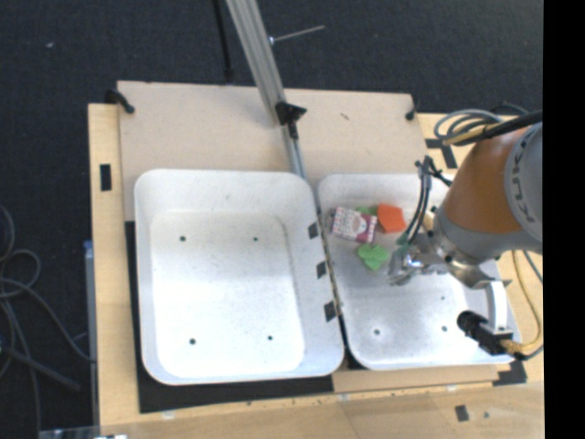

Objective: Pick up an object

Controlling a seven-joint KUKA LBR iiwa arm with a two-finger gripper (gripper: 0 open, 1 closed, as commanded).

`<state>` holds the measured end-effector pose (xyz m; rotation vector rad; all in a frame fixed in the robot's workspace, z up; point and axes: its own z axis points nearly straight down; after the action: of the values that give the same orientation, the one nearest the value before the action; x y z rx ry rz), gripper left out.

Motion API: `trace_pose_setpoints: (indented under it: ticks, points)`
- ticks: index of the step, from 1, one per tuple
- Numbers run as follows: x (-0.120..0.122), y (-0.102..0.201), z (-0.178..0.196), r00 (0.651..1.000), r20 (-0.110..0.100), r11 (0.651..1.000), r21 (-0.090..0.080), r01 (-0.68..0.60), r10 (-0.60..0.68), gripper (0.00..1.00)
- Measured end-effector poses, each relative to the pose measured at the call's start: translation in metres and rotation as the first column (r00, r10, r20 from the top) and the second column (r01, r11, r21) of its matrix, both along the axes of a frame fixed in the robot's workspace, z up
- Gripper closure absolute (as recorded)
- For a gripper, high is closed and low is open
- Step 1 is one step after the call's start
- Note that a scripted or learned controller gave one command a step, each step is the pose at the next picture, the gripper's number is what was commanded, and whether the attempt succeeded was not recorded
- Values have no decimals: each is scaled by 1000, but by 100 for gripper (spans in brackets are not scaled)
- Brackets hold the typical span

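We see our gripper [402,268] low in the right bin [402,346], and we cannot tell its state. A green piece [372,257] lies just beside it toward the left bin [228,273]. An orange block [390,218] and a packet [350,224] sit nearer the far edge.
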<state>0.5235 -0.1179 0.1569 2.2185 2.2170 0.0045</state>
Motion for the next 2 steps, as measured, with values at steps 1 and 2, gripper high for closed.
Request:
trace_pose_setpoints:
  ticks: [1,2]
  points:
    - [9,2,61,1000,3,1000,0,-4,4,100]
    - [3,-4,120,1000,4,1000,-1,-4,4,100]
